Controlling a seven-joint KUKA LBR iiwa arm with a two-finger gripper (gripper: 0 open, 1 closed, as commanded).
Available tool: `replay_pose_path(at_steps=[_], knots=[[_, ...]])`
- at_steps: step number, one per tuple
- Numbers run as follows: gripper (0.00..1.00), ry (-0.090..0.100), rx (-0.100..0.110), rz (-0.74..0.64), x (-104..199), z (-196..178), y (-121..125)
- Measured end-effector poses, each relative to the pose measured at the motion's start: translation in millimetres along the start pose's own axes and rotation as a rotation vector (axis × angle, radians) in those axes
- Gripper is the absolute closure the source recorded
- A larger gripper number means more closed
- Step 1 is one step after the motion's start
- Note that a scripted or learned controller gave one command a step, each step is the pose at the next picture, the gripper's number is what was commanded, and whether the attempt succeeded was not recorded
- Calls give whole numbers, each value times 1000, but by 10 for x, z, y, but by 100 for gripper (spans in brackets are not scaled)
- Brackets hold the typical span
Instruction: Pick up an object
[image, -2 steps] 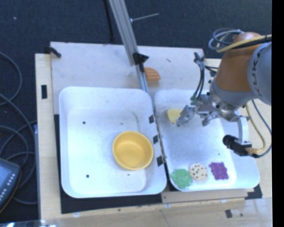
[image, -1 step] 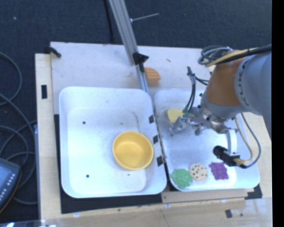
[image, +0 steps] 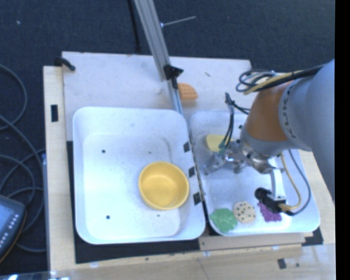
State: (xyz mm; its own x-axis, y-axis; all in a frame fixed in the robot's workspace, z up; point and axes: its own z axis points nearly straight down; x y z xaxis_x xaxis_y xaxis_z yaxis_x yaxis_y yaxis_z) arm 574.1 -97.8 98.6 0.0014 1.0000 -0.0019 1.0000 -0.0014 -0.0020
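Green item [image: 223, 219]: flat and rounded, at the near edge of the right bin [image: 297, 214], by its near-left corner.
Cookie [image: 244, 212]: pale round biscuit with dark specks, just right of the green item, along the same near edge.
Purple item [image: 270, 212]: small and knobbly, just right of the cookie, beside a black fitting on the arm's cabling.
Yellow bowl [image: 163, 185]: upright and open, in the left bin [image: 105, 156], toward its near-right corner and close to the wall shared with the right bin.
Gripper [image: 213, 163]: low over the left part of the right bin, between the near row of items and the yellow piece farther back; too blurred to make out how it is set, and nothing can be seen clasped in it.
Arm [image: 280, 115]: grey, with an orange band above the wrist, entering from the right over the right bin's far half; looped cables hang along it.
Pale yellow piece [image: 214, 142]: in the right bin toward its far-left corner, just beyond the gripper; partly hidden by the wrist.
Orange item [image: 187, 91]: on the bench [image: 105, 80], outside both bins, just past the far edge where they meet.
Metal rail [image: 154, 37]: slanting from the bench's far side toward the join of the bins, beside the orange item.
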Motion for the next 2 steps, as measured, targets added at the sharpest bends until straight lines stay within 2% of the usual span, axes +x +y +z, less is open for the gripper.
replay_pose_path(at_steps=[1,2], knots=[[100,1,-6,6,-6,-134,16],[100,0,-10,4,-72,-770,33]])
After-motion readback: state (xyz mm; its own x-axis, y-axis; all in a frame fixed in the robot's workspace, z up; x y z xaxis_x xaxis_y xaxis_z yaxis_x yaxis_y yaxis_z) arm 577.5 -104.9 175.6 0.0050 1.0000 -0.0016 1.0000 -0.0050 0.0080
